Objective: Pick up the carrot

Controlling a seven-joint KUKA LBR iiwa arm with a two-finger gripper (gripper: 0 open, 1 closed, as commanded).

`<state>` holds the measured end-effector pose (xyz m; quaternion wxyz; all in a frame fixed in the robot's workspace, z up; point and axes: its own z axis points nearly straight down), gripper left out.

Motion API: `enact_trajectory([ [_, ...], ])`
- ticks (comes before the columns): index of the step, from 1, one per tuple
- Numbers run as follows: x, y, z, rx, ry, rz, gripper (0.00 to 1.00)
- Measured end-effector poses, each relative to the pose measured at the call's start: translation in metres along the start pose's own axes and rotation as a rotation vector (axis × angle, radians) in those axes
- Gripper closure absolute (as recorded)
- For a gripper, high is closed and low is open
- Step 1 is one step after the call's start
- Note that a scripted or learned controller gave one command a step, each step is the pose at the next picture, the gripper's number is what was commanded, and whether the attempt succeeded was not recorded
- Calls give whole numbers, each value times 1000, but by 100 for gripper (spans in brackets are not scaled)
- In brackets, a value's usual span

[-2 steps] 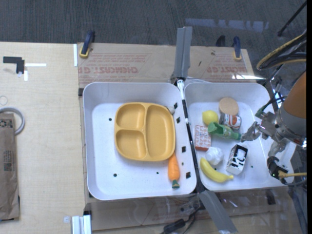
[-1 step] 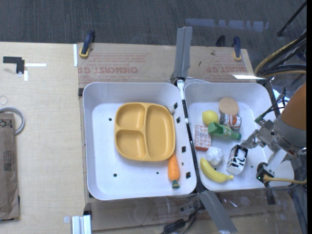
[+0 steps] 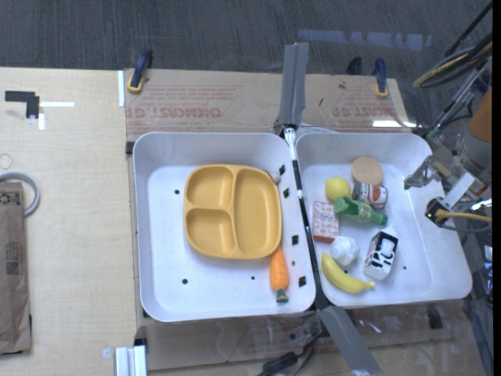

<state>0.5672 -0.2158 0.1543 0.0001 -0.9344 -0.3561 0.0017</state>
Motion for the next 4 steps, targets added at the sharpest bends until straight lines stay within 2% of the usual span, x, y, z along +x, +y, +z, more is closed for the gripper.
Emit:
enact_trajectory([
  [1,40,13,64,7,6,27,0],
  [2,37,15,54,3,0,25,100],
  [3,80,-56,63,1,1,-61,100],
  [4,202,-120,-37,-1,0,131,100],
])
